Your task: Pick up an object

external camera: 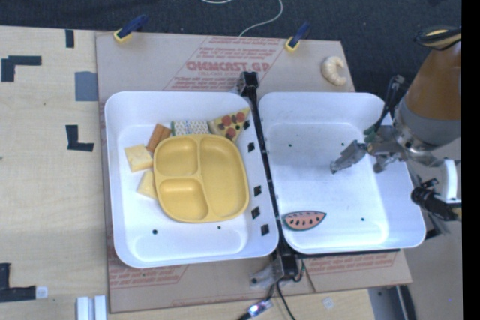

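Watermelon slice [304,219] looks like my easiest target, but nothing's been picked up yet, so honestly the whole job is still ahead of me.

Going left to right: the left bin [124,236] is the crowded one. A yellow divided plate [201,177] sits in the middle of it, with a couple of pale cracker-looking squares [138,158] tucked against its left side, a brownish piece [157,136] above those, and what looks like a toy pizza slice [231,122] near the top right corner. Several of those are jammed close together, so probably fiddly to grab.

The right bin [390,228] has just the watermelon slice lying flat near the front-left corner. My jaws [346,158] hang over the middle of that bin, well apart from the slice, with nothing between them. From this angle I can't tell whether they're apart or together.

Outside the bins, a pale croissant-ish thing [335,70] sits on the cardboard sheet [217,64] up by the right bin's back edge.

Writing: red print on the cardboard behind the bins reads something like "CHEMCAST GP", with smaller lines under it too blurry to read. No other labels I can read.
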